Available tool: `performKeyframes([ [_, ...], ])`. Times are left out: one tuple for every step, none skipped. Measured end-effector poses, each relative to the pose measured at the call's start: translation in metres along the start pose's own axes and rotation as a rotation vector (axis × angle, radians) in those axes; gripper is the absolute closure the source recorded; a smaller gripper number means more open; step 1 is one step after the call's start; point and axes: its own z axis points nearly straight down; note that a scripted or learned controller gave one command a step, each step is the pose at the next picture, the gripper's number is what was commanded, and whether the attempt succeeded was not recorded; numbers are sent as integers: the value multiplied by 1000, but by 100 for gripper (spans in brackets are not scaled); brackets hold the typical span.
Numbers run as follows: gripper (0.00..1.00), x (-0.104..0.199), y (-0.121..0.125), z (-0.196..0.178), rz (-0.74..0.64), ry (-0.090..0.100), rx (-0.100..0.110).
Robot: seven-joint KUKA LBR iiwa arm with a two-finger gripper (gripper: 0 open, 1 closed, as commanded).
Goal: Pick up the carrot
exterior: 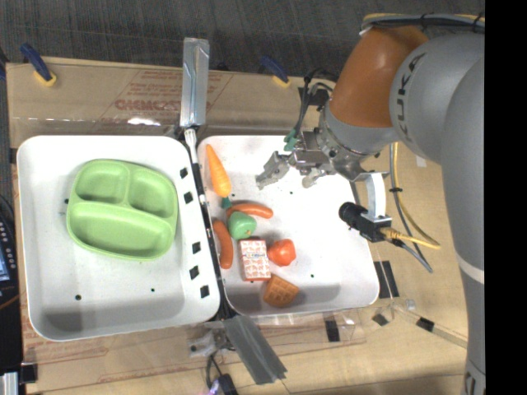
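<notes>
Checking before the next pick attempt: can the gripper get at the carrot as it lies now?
Probably yes. The carrot lies uncovered along the right bin's left wall, and the gripper hangs open to its right with bare bin floor between. That wall, close beside it, may crowd one finger.

— Where's the carrot (pixel 217 172)?
— Right-hand bin, hard against its left wall, up near the far left corner — orange, tapered, lying flat.
— Which way is it pointing?
— Thin tip toward the far edge, thick end toward the near edge, slightly slanted.
</notes>
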Motion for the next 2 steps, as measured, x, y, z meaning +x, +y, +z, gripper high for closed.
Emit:
performKeyframes([
  [0,37,62,26,236,-1,-2],
  [0,9,79,98,86,0,2],
])
